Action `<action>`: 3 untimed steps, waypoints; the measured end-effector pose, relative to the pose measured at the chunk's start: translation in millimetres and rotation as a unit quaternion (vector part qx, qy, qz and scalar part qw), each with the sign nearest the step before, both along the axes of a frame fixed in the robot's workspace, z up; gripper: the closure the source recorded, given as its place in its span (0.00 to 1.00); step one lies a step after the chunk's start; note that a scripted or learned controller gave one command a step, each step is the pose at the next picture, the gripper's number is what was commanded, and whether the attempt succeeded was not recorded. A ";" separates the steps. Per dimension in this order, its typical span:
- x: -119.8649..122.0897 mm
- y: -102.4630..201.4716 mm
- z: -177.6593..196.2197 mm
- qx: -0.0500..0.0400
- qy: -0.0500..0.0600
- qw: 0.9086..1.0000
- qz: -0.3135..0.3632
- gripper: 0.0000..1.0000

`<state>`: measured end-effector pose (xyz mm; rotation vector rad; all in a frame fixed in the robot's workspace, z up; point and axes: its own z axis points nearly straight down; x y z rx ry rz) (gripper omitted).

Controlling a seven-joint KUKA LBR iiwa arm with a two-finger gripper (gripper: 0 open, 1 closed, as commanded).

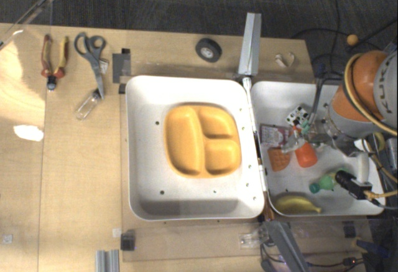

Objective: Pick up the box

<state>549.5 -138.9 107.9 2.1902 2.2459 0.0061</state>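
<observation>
Gripper (303, 129): over right bin (283, 93), near its left wall; whether fingers are apart or together, cannot tell.
Box (272, 135): against right bin's left wall.
Banana (297, 204): right bin's near edge.

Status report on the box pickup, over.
Gripper low in right bin, fingers unclear. Box beside it, ungrasped. Orange cup, banana crowd nearby.

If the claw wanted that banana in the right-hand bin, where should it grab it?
Probably across the middle of the banana, coming straight down from above. It lies flat along the near wall of the bin, so a sideways approach looks blocked.
</observation>
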 end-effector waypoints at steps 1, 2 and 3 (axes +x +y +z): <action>80.4 27.2 -11.5 -0.002 -0.010 1.000 0.002 0.00; 103.6 17.5 -18.0 0.006 0.034 0.996 0.086 0.00; 107.2 30.6 -19.5 -0.004 0.028 1.000 0.007 0.00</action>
